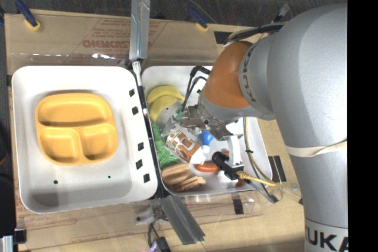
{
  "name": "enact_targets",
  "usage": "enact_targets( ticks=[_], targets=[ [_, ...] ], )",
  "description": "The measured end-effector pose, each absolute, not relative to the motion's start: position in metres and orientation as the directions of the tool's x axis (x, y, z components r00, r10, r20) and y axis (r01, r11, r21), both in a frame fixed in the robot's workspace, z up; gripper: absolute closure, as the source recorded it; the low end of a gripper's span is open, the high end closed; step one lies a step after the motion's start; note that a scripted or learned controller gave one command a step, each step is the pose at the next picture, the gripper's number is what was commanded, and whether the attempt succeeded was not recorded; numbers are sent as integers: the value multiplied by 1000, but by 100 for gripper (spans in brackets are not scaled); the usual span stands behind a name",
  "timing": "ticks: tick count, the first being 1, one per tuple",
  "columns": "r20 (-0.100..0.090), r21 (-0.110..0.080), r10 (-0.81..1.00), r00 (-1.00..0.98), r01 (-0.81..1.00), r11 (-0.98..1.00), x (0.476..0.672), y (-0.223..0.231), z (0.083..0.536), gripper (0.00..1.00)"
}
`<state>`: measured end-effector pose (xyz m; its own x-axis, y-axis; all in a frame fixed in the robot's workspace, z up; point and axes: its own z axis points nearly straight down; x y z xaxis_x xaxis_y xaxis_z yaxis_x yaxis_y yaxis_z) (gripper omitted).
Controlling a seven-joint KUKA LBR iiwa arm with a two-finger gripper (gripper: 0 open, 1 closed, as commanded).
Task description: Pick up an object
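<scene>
The right bin (171, 72) holds a heap of small things. A yellow banana-like piece (163, 96) lies at its far left, and green leafy plastic (160, 147) lies along the left wall. A brown and white patterned can (182, 145) rests in the middle, with a tan bread piece (181, 176) at the front. A red sausage (207, 167) and a small blue item (206, 138) lie beside the can. My gripper (182, 119) reaches down into the heap just above the can, between it and the yellow piece. The arm's orange band and grey body hide the bin's right half.
The left bin (29, 195) holds a yellow divided tray (75, 127). A metal divider bar (139, 26) stands between the bins at the back. Blue clamps (27, 15) pin the cardboard along the far edge.
</scene>
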<state>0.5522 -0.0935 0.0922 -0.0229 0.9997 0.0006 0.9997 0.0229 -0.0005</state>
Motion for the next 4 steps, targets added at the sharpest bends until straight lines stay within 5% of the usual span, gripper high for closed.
enact_targets(
  ticks=[1, 2, 3, 4],
  targets=[
    [0, 5, 997, 80, 997, -80, 525, -73, 195, 0],
    [1, -2, 981, -193, 981, 193, 560, -111, 91, 0],
    [0, 1, 961, -278, 961, 278, 572, -109, 92, 0],
    [0, 0, 984, -181, 984, 181, 641, -104, 92, 0]
  ],
)
